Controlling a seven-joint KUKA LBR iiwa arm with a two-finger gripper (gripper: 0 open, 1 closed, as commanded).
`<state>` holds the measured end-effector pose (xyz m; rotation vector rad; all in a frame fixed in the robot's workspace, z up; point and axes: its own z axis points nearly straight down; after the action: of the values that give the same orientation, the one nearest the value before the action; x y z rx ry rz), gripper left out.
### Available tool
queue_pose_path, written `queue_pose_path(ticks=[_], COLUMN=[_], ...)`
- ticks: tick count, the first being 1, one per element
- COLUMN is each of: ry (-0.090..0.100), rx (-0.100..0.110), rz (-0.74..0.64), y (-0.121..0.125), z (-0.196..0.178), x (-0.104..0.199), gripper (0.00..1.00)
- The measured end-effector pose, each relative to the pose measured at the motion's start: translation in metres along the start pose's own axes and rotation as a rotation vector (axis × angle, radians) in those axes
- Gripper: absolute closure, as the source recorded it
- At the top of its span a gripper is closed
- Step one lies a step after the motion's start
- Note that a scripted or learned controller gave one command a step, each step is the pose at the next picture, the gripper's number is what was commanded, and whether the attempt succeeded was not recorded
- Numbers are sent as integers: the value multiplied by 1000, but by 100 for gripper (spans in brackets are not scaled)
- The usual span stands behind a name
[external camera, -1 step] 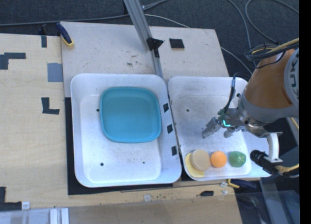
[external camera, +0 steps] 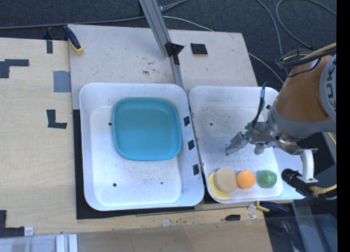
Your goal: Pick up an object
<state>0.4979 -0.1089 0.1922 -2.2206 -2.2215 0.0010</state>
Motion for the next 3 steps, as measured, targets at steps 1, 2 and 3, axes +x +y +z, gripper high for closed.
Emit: queue_pose_path(ticks=[1, 2, 3], ry=[1, 0, -1], rx=[5, -1, -3], rz=[0, 0, 1], y=[-9, -8, -8], z=[54, 103, 92], x=[7, 7, 7], gripper=[0, 0, 100])
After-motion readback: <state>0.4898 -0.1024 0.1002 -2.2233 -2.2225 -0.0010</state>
